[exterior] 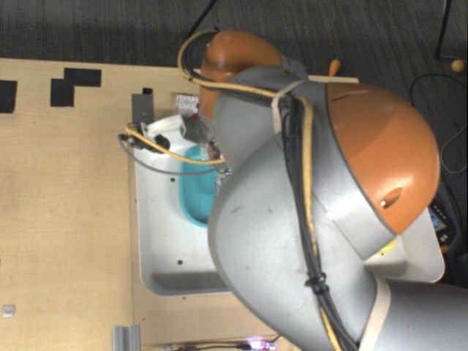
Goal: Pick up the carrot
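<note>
A small orange tip with a green end [334, 66] pokes out above the arm at the top right; it may be the carrot, and the rest of it is hidden. My gripper [202, 139] hangs over the far end of the white bin [157, 265], just above a teal oblong thing [194, 194] that lies in the bin. The bulky grey and orange arm [322, 196] covers the right part of the bin and everything beyond it.
The tan bench top [66, 196] stretches to the left of the bin, with black marks [73, 85] near its far edge. The bin's near left floor [164, 247] is bare white. Dark carpet [110, 13] lies beyond the bench.
</note>
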Available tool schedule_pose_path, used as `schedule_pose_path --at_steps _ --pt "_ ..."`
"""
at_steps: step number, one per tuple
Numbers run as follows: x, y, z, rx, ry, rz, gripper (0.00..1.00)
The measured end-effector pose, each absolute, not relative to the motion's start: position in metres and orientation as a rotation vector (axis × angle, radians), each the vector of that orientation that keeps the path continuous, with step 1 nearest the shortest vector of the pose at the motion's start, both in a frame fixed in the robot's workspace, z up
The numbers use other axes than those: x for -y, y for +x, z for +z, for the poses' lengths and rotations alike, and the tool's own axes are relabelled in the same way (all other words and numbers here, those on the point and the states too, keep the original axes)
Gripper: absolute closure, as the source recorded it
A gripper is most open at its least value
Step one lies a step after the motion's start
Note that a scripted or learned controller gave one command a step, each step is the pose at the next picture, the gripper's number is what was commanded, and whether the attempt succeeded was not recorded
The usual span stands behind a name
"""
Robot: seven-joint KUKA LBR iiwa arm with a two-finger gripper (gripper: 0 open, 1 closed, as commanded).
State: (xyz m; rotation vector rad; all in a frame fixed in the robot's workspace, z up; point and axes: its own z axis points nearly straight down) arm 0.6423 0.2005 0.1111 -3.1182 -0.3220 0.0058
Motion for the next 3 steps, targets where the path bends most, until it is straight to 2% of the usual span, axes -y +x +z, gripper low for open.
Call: schedule_pose_path --at_steps 1,2,3 --pt "-0.148 0.662 0.138 0.315 -3.126 -0.006 0.00" --pt "-0.057 0.586 0.188 0.369 -3.121 -0.004 0.00" --pt "-0.064 0.586 0.194 0.409 -3.112 0.007 1.00"
